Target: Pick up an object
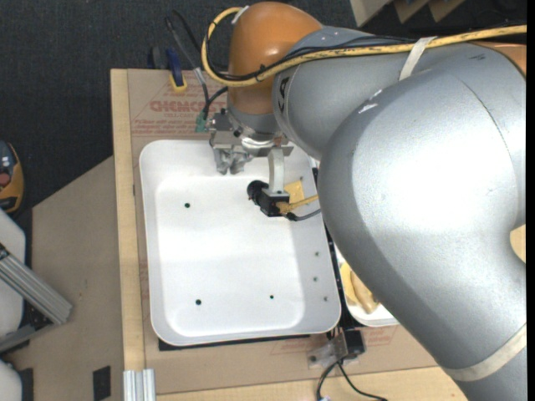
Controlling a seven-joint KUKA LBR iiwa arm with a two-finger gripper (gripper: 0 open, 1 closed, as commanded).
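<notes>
Left of frame: brown bench top (125, 224) is noted, bearing the left bin (163, 241), shallow and white with rounded corners. Four small dark dots (187, 205) are marked on its floor, flush with the surface and judged to be fixings rather than loose pieces.

Centre: the gripper (228, 164) is seen hanging over the far edge of the left bin, pointed down, just inside the rim. Whether it is open or closed cannot be told from this angle. Nothing is seen held in it.

Right: the grey arm (401, 182) is laid across the right bin (372, 314), of which a near corner is exposed. In that corner a pale yellow thing (358, 291) is recorded, lying against the bin's left wall and well apart from the gripper. It is taken as the candidate for the pick.

Handling, as judged: it is expected to be light, and possibly soft or yielding given the matte, rounded look, though this cannot be confirmed. No fragility is suggested. A hold across its narrow width, near the middle and clear of the wall, is advised, since the closeness to the wall may crowd a grasp.

Appearance: cream to yellow, dull surface, edges rounded. Most of it is hidden under the arm, so its full shape cannot be given.
</notes>
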